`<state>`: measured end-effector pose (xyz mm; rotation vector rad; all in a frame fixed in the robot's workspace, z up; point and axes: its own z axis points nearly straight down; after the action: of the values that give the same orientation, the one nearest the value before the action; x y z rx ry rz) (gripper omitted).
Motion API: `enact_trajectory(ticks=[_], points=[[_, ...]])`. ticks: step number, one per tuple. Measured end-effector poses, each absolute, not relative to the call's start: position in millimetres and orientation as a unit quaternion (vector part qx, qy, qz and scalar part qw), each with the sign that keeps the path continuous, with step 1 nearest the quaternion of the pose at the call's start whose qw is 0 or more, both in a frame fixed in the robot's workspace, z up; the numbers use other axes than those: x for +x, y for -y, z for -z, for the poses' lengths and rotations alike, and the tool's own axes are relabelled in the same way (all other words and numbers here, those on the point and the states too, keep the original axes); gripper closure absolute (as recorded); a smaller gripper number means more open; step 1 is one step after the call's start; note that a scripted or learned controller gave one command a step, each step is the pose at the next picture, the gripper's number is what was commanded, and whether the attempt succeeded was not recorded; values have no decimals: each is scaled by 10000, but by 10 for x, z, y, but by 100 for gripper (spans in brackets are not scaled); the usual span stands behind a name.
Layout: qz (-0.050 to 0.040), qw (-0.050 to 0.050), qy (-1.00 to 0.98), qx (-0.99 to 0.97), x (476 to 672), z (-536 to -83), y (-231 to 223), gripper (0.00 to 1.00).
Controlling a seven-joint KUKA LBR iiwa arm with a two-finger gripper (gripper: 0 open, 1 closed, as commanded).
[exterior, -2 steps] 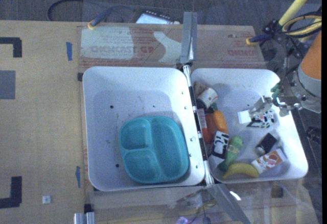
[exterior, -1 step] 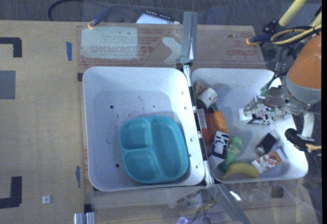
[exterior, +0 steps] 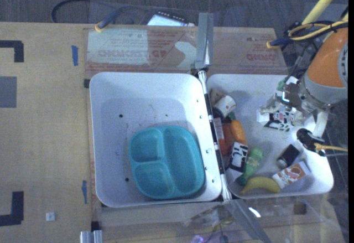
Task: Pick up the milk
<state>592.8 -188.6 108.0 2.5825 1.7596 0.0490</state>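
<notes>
The milk [exterior: 278, 118] is a small white carton with black cow-like patches, lying in the upper right part of the right bin [exterior: 326, 181]. My gripper [exterior: 284, 103] comes in from the right, directly over the carton's upper edge and touching or nearly touching it. The wrist hides the contact between them. The grey arm with its orange band [exterior: 327, 65] rises over the bin's right rim.
The right bin also holds a white cup [exterior: 224, 104], a carrot [exterior: 235, 129], a black-and-white box [exterior: 238, 155], a green bottle [exterior: 253, 160], a banana [exterior: 261, 184], a dark block [exterior: 289, 154] and a small printed carton [exterior: 291, 174]. A teal divided plate [exterior: 165, 161] lies in the left bin [exterior: 110, 98].
</notes>
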Motion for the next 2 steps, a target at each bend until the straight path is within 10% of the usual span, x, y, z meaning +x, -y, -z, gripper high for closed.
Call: enact_trajectory(ticks=[1, 2], points=[[-6, 9, -6558, 7549, 5924, -1499, 1342, 0], [-69, 134, -6689, 7432, 5668, -1129, 1771, 0]])
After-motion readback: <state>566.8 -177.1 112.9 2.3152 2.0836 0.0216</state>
